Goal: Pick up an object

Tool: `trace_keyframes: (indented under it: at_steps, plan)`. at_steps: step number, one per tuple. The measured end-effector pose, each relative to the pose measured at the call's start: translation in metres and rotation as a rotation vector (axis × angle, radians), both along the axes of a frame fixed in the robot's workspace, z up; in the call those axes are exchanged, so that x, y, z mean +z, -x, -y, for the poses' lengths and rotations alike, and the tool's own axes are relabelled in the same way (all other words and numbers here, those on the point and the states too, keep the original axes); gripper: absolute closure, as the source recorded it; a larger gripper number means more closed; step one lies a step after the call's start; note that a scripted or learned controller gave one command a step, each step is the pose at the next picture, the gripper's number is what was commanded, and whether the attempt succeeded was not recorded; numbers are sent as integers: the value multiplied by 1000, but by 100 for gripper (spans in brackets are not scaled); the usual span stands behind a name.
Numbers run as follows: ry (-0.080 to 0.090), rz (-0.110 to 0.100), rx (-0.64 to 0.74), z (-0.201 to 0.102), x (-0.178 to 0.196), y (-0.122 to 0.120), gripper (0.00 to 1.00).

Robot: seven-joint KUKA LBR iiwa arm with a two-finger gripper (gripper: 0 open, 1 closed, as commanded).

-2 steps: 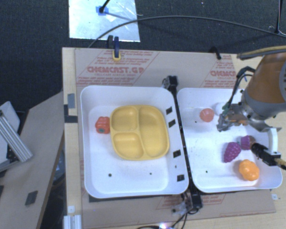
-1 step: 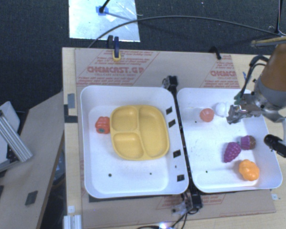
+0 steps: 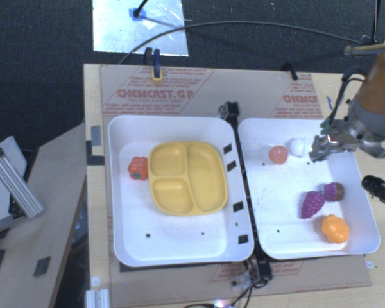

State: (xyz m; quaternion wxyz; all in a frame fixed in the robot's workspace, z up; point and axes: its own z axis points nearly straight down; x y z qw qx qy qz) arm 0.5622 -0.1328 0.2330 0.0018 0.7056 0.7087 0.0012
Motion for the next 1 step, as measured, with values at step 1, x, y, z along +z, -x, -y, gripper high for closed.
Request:
trace_keyframes:
  at_steps: [1]
  plan:
    - [-2, -2, 4, -45, -7, -8, 100]
